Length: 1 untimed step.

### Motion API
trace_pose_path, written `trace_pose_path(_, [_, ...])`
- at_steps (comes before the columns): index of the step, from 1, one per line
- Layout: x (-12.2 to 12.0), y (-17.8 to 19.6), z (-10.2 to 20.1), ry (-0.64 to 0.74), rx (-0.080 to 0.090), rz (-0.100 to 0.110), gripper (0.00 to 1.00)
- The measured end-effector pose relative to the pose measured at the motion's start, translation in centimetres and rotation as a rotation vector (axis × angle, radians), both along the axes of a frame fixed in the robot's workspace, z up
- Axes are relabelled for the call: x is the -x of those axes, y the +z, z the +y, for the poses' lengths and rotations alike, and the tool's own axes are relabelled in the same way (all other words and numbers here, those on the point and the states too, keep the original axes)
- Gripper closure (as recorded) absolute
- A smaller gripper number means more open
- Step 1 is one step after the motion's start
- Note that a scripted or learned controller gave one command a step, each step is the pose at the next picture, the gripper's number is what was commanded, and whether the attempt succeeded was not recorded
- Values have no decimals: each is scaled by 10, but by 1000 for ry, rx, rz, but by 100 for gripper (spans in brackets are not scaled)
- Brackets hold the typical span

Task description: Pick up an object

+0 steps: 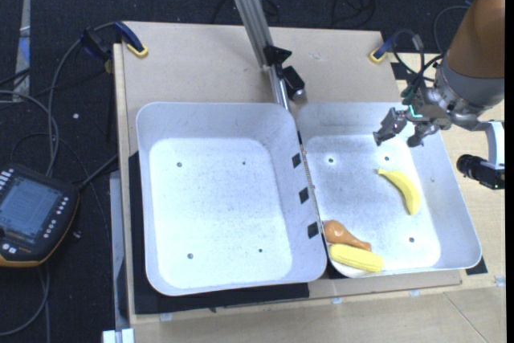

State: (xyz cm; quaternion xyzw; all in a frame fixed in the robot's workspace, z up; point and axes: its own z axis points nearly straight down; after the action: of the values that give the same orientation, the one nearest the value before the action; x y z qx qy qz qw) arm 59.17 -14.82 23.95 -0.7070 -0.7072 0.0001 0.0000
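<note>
Broadly, the wooden bench (209,60) carries two shallow white bins side by side, so the arm can take from one and put into the other. The left bin (161,173) has bare speckled floor; the right bin (353,165) holds all the objects. The arm (478,36) reaches in from the right, and its gripper (404,128) hangs above the upper part of the right bin, fingers spread apart with nothing between them. I judge it is preparing to descend. The banana (403,189) lies just below it, near the bin's right side. A yellow corn cob (357,258) and an orange-brown piece (344,234) rest against the front corner. Cables lie on the dark floor around.
</note>
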Motion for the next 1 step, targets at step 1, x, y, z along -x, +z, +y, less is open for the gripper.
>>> trace_pose_path(1, [0,0,0,0,0,0,0])
